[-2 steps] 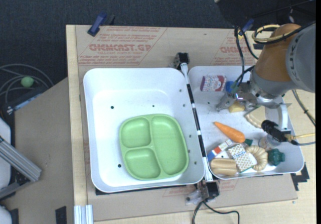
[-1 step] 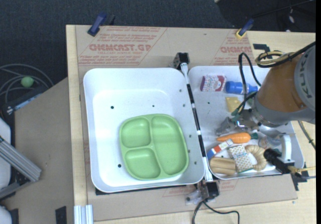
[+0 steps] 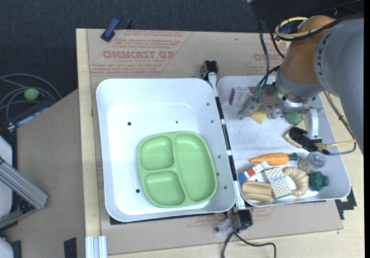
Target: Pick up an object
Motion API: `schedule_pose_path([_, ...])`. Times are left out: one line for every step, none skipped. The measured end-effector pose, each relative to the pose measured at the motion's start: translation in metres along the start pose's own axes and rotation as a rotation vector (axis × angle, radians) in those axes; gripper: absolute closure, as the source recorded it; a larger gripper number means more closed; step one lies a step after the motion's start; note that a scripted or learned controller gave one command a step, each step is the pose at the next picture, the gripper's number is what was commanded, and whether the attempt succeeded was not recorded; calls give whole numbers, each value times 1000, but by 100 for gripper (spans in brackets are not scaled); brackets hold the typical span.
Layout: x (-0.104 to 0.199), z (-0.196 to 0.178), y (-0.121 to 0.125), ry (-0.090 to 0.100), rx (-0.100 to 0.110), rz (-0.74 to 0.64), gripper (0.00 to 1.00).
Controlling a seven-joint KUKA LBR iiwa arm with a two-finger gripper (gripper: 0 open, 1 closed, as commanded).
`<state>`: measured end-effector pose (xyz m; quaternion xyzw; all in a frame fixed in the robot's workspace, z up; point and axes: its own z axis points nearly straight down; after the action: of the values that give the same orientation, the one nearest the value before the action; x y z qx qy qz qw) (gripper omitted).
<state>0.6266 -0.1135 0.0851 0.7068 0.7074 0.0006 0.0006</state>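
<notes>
Jaws: whether they are parted or closed cannot be told, since the wrist of the arm [image 3: 300, 60] hangs over them. The gripper [image 3: 258, 106] sits low in the right bin [image 3: 341, 179], toward 11 o'clock of that bin's floor.

Candidate objects. A small yellow piece [image 3: 259, 116] lies touching or just under the gripper, and nothing shows it to be grasped. A green lump [image 3: 295, 117] lies just beside the wrist at 3 o'clock of the gripper. A purple packet [image 3: 234, 96] rests at 9 o'clock of it, near the bin wall. The other items crowd the bin's 6 o'clock end: a toy carrot [image 3: 270, 159], a bread roll [image 3: 257, 192], a croissant-shaped piece [image 3: 299, 179] and a dark green piece [image 3: 318, 180].

Handling, as judged. These look like light play-food items, probably hollow plastic or foam. They should be stiff enough to pinch, but smooth and rounded, so likely to squirt sideways. The yellow piece is the nearest target and would best be taken across its narrow width, squarely over its middle. The carrot offers a straight shank for a cross-wise grip.

Left bin [image 3: 110, 135]: holds a green divided plate [image 3: 176, 168], well apart from the gripper.
</notes>
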Motion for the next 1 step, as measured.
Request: schedule_pose_path([0,-10,0,0,0,0,100])
